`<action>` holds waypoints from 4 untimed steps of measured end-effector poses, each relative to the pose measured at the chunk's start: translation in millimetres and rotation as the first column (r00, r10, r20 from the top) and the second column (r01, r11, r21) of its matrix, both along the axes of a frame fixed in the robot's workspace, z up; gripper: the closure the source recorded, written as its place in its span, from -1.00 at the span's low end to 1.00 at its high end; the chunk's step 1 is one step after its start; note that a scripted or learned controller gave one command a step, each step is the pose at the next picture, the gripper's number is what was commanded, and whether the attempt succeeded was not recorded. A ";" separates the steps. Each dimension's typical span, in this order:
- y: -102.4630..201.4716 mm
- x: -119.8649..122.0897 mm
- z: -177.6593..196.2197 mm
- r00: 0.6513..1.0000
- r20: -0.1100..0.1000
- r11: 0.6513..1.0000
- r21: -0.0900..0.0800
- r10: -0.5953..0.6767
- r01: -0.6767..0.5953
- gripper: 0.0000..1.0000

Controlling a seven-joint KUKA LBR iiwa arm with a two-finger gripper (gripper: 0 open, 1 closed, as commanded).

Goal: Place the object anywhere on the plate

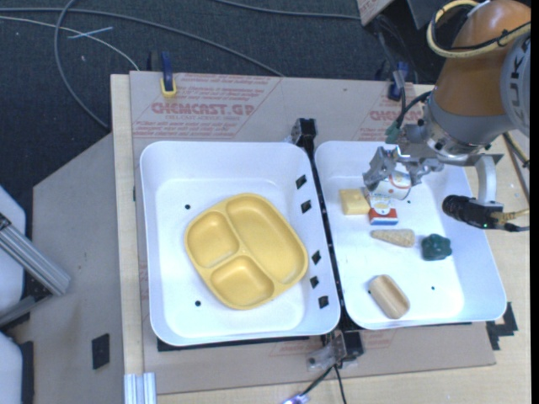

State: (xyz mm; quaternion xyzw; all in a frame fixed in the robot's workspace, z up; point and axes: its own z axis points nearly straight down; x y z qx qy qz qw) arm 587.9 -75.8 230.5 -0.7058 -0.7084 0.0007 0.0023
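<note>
The pincer (389, 178) hangs low in the right bin (472, 297), its opening not discernible, above a small red-white-and-blue block (383, 218) beside a yellow cube (354, 201); recommend a centred grasp before crossing to the yellow plate (244, 249) at left.

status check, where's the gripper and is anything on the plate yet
Gripper low in right bin, over small red, white and blue block. Yellow three-compartment plate in left bin, bare. Yellow cheese-like block beside gripper.

robotics lab bench: clamped board (253, 99), twin white bins (160, 225), loose cables (76, 23) on dark carpet (50, 82)
</note>
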 end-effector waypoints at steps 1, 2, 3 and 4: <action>53.0 -16.5 9.4 1.000 0.001 1.000 0.001 0.001 -0.001 1.00; 106.2 -27.7 15.2 1.000 0.001 1.000 0.001 0.002 -0.002 1.00; 153.0 -51.7 -0.4 1.000 -0.001 1.000 0.000 0.000 0.000 1.00; 150.8 -50.8 0.2 1.000 0.001 1.000 -0.001 -0.003 0.003 -1.00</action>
